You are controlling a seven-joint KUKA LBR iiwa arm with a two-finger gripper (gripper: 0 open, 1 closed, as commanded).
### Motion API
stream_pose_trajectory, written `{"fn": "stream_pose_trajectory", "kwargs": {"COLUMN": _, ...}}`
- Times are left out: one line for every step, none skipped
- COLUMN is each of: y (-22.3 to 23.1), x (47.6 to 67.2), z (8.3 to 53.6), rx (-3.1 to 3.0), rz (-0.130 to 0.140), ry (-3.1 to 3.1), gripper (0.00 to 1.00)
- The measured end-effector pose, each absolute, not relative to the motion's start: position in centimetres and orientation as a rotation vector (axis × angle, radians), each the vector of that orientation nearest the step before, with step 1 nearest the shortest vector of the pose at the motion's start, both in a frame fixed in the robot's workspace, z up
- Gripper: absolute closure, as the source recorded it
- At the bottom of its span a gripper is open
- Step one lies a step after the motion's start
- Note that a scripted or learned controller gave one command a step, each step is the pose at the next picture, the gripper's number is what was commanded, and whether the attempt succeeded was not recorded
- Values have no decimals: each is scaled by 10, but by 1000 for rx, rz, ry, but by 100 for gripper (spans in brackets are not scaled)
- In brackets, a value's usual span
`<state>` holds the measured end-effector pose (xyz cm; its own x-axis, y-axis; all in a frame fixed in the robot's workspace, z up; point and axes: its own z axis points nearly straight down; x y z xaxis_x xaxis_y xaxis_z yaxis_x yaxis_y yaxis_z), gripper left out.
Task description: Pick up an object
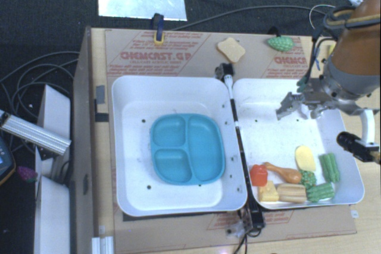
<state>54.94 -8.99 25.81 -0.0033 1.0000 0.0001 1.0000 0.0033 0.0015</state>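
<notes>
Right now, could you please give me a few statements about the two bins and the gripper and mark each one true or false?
1. The blue divided plate lies in the left bin. True.
2. The toy foods are piled in the left bin. False: they lie in the near corner of the right bin, among them a red piece and a yellow piece.
3. The gripper is above the right bin. True.
4. The gripper holds the yellow piece. False: that piece lies on the bin floor, apart from the gripper.
5. A green toy lies outside the bins, on the cardboard behind them. True.
</notes>
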Motion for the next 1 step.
{"fn": "stream_pose_trajectory", "kwargs": {"y": -91, "x": 611, "z": 171, "rx": 2218, "rz": -1, "ry": 2226, "gripper": 0}}
